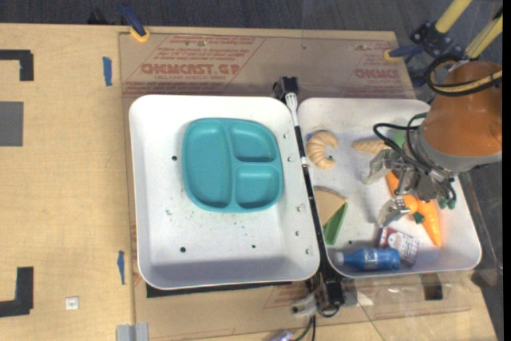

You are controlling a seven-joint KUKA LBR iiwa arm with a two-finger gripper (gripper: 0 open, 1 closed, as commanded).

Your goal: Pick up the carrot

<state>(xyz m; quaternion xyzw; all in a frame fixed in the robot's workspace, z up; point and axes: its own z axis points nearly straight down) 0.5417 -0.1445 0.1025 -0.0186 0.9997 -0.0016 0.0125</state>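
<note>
Carrot point(429, 221) lies in the right-hand bin point(471, 251), toward its right wall, long axis running roughly up and down the view with green leaf tips at the upper end. Claw point(397, 186) is positioned directly over the carrot's upper part, metal fingers spread to either side; the view is cluttered here, so it is fair to say only that the claw appears open and that nothing is confirmed between the fingers.

Neighbouring items in the same bin: croissant point(322, 148), blue bottle point(370, 258), a small red-and-white packet point(399, 242) just beside the carrot, green leaf piece point(334, 221). Left bin point(152, 251) carries a teal divided plate point(233, 164).

Assessment: carrot looks like a toy, probably light, rigid and smooth-skinned, so liable to slip. The taper argues for gripping across the thicker mid-body, jaws square to the long axis, clear of the packet.
</note>
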